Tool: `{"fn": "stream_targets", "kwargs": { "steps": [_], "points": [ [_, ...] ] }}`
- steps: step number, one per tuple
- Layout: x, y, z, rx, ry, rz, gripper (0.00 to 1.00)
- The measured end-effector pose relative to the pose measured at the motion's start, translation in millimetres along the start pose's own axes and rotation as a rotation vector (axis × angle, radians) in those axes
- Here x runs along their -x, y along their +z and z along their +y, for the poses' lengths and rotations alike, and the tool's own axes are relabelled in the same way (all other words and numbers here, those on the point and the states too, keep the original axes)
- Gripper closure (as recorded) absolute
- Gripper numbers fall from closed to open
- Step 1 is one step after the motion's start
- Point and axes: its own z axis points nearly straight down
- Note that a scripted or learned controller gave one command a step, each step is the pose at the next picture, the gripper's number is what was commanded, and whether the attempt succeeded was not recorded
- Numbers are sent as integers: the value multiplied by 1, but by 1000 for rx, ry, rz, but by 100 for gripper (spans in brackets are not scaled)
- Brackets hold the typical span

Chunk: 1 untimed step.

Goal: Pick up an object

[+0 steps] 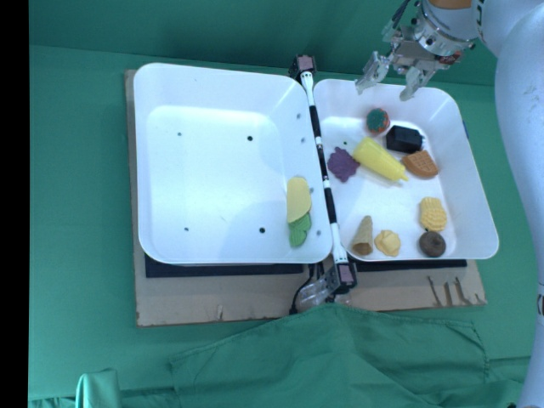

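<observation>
Fingers spread wide and empty, the gripper [393, 77] hangs over the right bin's [473, 195] far rim. The round toy [378, 121] lies just below it toward the camera, black block [404, 138] beside it.

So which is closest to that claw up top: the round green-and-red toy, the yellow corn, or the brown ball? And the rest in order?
From the gripper:
1. Round green-and-red toy, just below it, at the right bin's far end.
2. Yellow corn, mid-bin.
3. Brown ball, near corner, farthest.
</observation>
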Motion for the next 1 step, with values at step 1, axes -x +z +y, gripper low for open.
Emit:
{"fn": "stream_targets", "kwargs": {
  "steps": [1],
  "points": [
    [81,68,0,3,7,-3,0]
  ]
}}
